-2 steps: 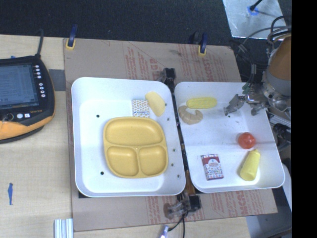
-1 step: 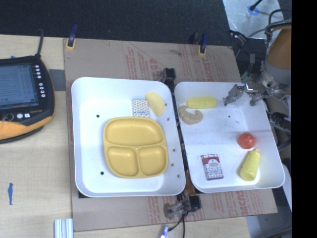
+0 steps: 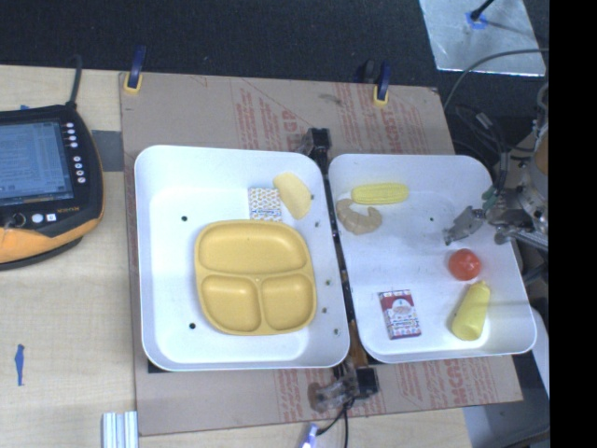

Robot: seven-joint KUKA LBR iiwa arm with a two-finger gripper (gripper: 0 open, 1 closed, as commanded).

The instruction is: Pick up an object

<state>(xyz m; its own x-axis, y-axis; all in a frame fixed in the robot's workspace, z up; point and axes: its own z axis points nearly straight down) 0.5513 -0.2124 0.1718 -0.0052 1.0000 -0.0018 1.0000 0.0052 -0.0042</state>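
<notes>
My gripper (image 3: 482, 231) hangs open over the right side of the right bin (image 3: 420, 250), with nothing between its fingers. Just below it lies a red tomato (image 3: 465, 264), apart from the fingers. A yellow bottle (image 3: 471, 311) lies near the bin's front right corner. In front sits a red card box (image 3: 399, 314). A corn cob (image 3: 380, 193) and a tan pastry (image 3: 359, 217) rest at the bin's back left.
The left bin (image 3: 163, 250) holds a yellow divided tray (image 3: 255, 275), a yellow fruit piece (image 3: 292, 194) and a small patterned packet (image 3: 265, 203). A teach pendant (image 3: 37, 185) lies on the bench at far left. Clamps (image 3: 381, 82) stand at the board's back edge.
</notes>
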